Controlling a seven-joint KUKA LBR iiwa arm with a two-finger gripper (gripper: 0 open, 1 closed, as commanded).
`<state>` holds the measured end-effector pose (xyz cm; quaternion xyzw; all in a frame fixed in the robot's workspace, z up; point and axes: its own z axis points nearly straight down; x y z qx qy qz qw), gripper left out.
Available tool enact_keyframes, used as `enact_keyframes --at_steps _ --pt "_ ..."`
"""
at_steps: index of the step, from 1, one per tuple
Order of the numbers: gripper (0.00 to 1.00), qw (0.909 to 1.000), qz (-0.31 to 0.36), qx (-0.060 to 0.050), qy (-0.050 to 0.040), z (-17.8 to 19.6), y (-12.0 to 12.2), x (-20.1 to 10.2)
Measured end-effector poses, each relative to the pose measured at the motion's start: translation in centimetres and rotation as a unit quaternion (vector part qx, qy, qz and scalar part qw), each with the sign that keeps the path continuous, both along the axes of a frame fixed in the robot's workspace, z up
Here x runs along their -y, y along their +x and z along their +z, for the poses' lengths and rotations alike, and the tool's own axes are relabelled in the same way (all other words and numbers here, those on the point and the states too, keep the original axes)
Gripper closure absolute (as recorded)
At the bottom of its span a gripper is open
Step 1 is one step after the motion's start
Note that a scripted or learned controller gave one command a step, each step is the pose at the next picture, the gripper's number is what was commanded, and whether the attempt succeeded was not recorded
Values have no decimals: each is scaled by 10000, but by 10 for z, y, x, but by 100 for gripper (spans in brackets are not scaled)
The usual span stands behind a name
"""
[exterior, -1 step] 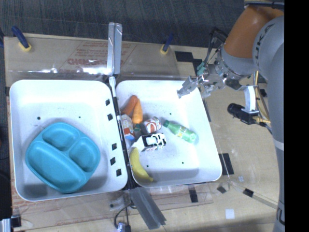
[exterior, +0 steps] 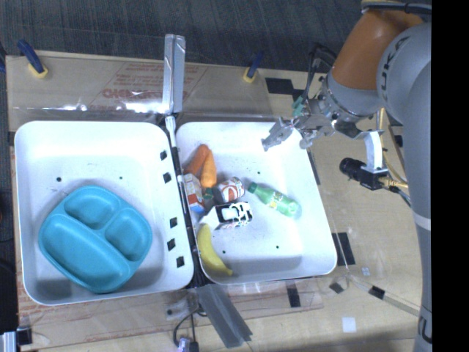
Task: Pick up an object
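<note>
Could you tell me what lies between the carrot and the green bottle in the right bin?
In the camera view, a small red-and-white can lies between the carrot and the green bottle, close below the carrot's lower end.

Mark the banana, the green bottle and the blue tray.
banana [exterior: 210, 252]: camera view, middle of its curve.
green bottle [exterior: 276, 199]: camera view, mid-body.
blue tray [exterior: 64, 246]: camera view, bare left rim.
</note>
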<state>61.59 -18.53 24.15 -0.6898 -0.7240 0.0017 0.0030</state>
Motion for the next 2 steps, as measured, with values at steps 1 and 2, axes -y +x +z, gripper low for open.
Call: enact_keyframes --at_steps 1,2 --pt "0 9996 -270 15 -11 -46 -5 24" --pt "0 9990 388 214 -67 -124 -74 1"
